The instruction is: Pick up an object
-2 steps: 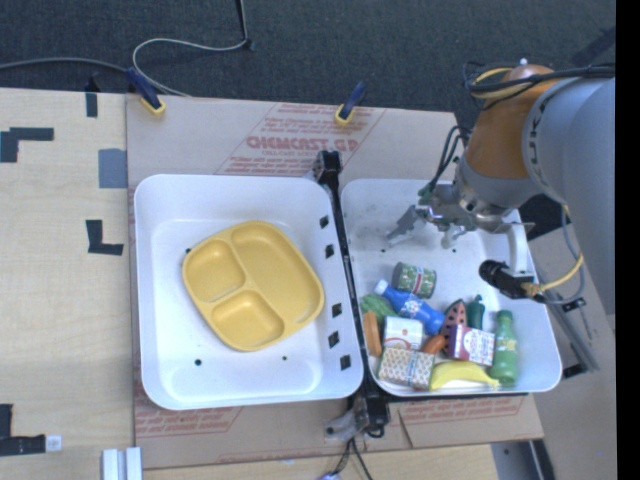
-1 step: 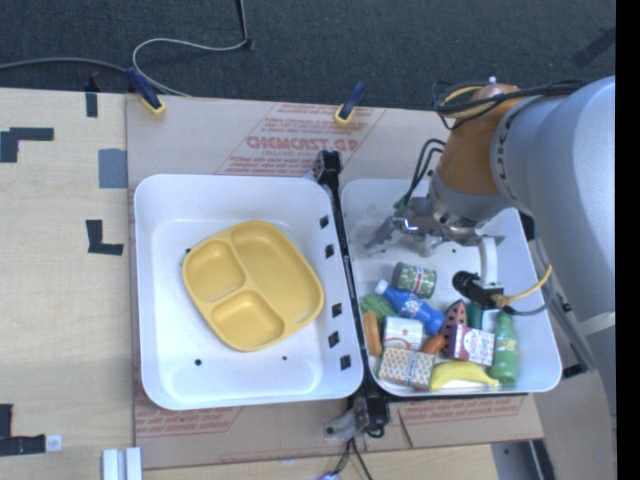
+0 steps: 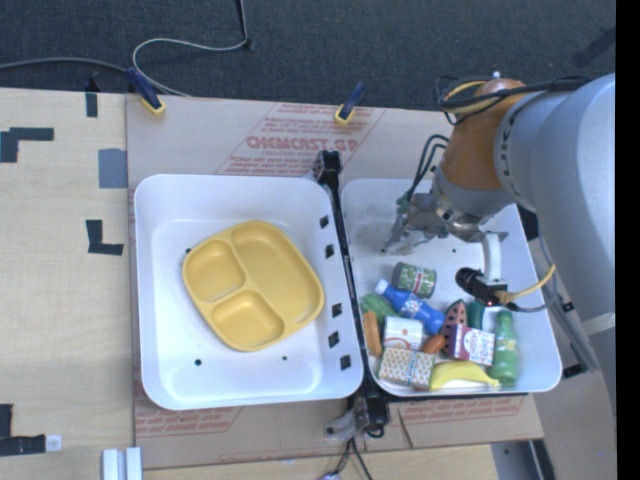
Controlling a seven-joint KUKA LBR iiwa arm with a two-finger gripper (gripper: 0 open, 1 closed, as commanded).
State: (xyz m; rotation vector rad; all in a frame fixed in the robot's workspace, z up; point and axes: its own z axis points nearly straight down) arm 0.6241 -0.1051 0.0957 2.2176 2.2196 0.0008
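Overhead, hovering above the bare upper stretch of the right bin on the grey arm: the gripper, prongs pointing down and left, nothing visible between them, though open or closed impossible to tell from this angle. Just below its tips, lying in that same bin: a small green can, then a blue bottle, a white carton, a box, a banana and a green bottle, crowded together along the near side. Alone in the left bin: a yellow divided plate.
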